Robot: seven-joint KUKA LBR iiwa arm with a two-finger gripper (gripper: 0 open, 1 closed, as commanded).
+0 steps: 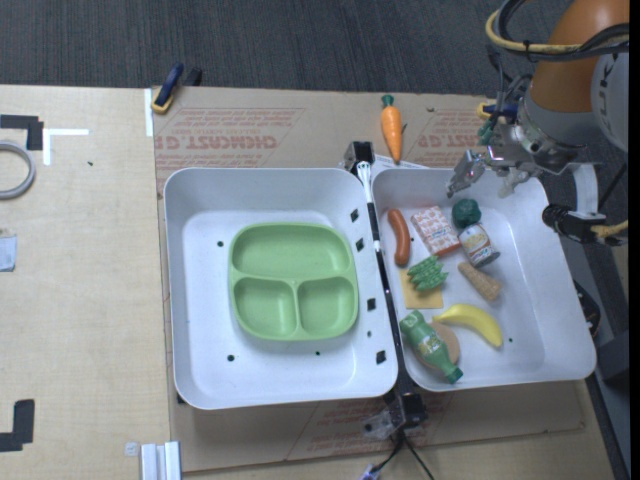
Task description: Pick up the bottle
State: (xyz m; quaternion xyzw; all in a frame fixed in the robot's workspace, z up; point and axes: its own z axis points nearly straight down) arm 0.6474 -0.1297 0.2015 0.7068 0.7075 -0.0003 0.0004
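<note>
The bottle [430, 345] is green with a label and lies on its side at the front left of the right bin [545, 313], its cap pointing to the front right. It rests against a round tan piece [450, 341], just left of a banana [473, 322]. My gripper [488, 175] hangs over the bin's back edge, far behind the bottle and apart from it. Its fingers stand open with nothing between them.
Between gripper and bottle lie a dark green lump [466, 211], a can [479, 245], a red-white box [435, 230], a sausage [400, 236], leafy greens [428, 273] and a tan stick [482, 282]. The left bin [195, 298] holds a green divided plate [294, 281]. A carrot [390, 128] lies behind the bins.
</note>
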